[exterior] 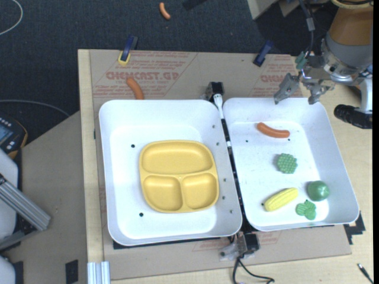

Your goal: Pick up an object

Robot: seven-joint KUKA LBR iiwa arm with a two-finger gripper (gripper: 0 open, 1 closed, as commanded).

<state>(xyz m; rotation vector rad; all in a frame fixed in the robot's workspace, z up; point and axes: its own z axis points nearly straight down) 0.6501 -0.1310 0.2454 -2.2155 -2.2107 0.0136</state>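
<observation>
Right bin: holding five toy foods — one small green piece, one yellow corn, one green ball, one bumpy green piece, one sausage.
Left bin: holding one yellow tray.
Surface: carrying one more sausage.
End effector: hanging open over the right bin's far edge, holding nothing.
Arm: getting cut off at the top.

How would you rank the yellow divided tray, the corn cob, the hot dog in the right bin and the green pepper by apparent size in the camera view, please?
1. yellow divided tray, by far the largest
2. corn cob and hot dog, alike in length, so unranked
3. green pepper, smallest
</observation>
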